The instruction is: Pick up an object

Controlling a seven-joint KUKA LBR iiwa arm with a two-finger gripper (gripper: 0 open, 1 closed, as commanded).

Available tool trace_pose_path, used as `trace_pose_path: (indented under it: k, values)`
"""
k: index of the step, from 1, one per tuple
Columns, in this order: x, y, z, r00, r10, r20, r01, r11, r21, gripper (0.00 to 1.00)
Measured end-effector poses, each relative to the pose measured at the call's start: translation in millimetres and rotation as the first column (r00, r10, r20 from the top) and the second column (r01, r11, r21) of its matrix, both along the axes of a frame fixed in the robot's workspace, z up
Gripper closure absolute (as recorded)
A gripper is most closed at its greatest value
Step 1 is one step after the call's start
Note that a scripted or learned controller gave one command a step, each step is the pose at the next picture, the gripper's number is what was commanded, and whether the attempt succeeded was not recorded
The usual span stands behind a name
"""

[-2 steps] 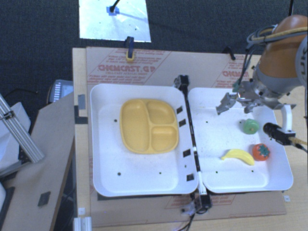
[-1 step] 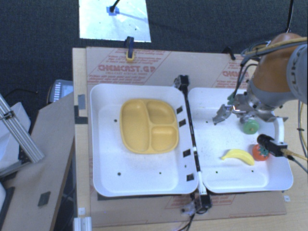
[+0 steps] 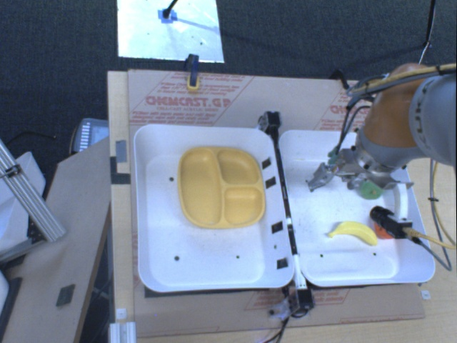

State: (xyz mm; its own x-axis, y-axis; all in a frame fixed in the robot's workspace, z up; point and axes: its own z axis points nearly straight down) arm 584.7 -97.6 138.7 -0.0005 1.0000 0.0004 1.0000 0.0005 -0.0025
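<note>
Approach step: my jaws hover over the right bin [image 3: 357, 266]; apart or together, I cannot tell. The banana [image 3: 352, 232] lies nearby on its floor. Next I must centre over it and descend.

On my screen the left bin [image 3: 157, 263] and the right bin [image 3: 357, 263] were both plain white, with a black strip [image 3: 280, 184] between them. The divided plate [image 3: 220, 188] was pale yellow and the banana [image 3: 353, 232] a brighter yellow. The arm [image 3: 428, 113] was grey with an orange band [image 3: 389, 116], and its end effector [image 3: 315, 182] was dull metal grey. I saw red lettering on the tan board [image 3: 235, 98], and the floor [image 3: 57, 48] was dark speckled carpet.
</note>
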Motion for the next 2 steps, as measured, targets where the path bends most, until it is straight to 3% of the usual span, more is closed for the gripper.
trace_pose_path:
  k: [1, 2]
  values:
    - [-0.5, 0.4, -52.4, 1.000, -0.001, -0.001, 0.001, 1.000, 0.000, 0.00]
    - [0.8, 0.0, -38.9, 1.000, -0.002, 0.004, 0.002, 1.000, -0.001, 1.00]
